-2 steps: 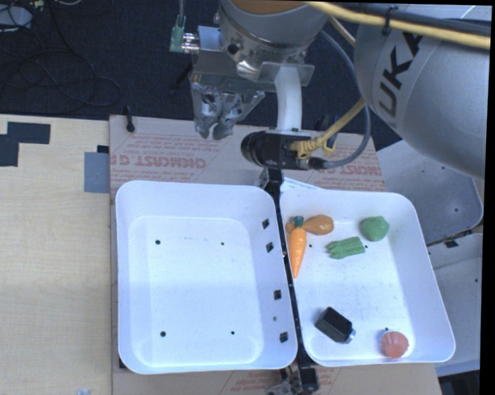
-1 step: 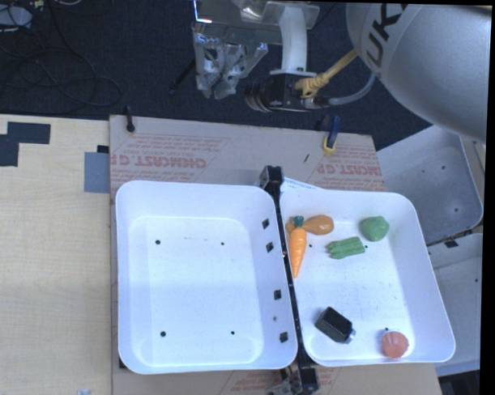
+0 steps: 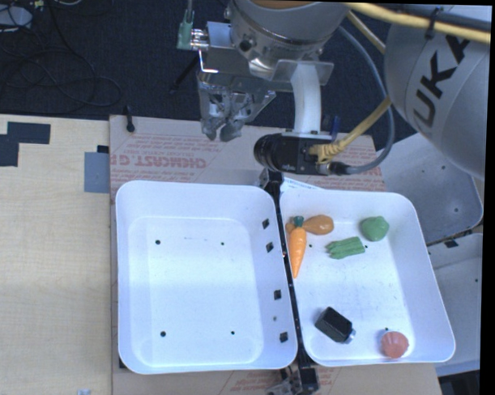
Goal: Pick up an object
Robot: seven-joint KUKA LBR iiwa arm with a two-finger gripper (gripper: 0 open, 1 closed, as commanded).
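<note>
My gripper [image 3: 225,131] hangs high above the back edge of the left bin [image 3: 134,198], its fingers close together with nothing between them. The right bin [image 3: 423,263] holds an orange carrot [image 3: 296,248] near its left wall, with an orange-brown lump [image 3: 318,225] just beside the carrot's top. A green pickle-like piece [image 3: 345,248] and a round green item [image 3: 374,228] lie toward the back. Close to the front sit a black block [image 3: 335,324] and a pinkish-red ball [image 3: 394,344].
A cardboard sheet [image 3: 168,153] lies under both bins, on a pale wooden bench [image 3: 43,250] with dark squares at the left. The arm's grey body [image 3: 446,70] fills the upper right. A clamp [image 3: 289,388] sits at the front between the bins.
</note>
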